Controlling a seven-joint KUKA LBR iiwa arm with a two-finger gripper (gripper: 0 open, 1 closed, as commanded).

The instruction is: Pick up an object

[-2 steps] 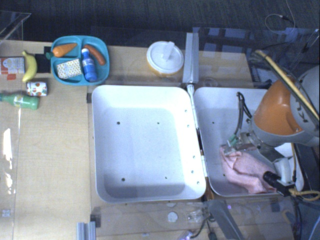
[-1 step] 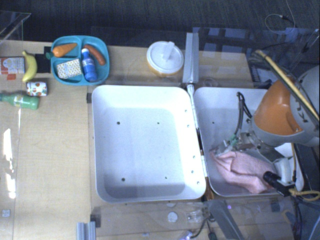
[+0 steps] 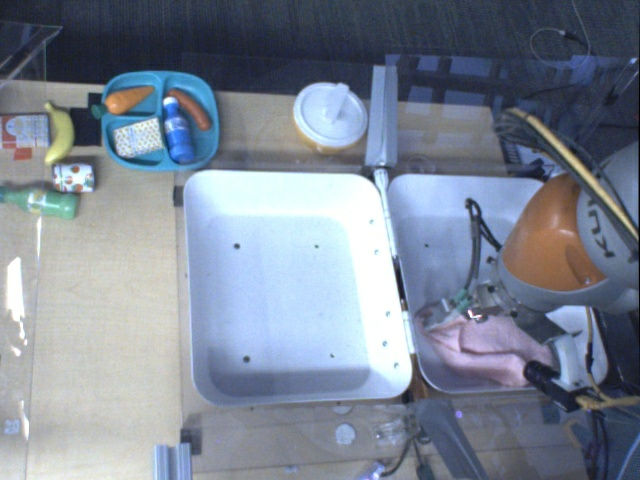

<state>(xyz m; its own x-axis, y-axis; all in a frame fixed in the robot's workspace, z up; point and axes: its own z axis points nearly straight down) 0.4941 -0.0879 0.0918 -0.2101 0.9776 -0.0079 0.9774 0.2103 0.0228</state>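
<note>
A crumpled pink cloth (image 3: pixel 478 349) lies in the near part of the right bin (image 3: pixel 440 218). My gripper (image 3: pixel 462 308) is down in that bin, right at the cloth's upper left edge, below the arm's orange band. The wrist hides much of the cloth's right side. Whether the cloth is between the fingers is not visible.
The left bin (image 3: pixel 285 283) sits beside the right one, with a metal divider (image 3: pixel 380 118) behind their shared edge. On the bench at back left are a blue tray of toy food (image 3: pixel 160 120), a banana (image 3: pixel 60 133), a small can (image 3: pixel 74 177), a green bottle (image 3: pixel 42 202) and a lidded yellow cup (image 3: pixel 331 115).
</note>
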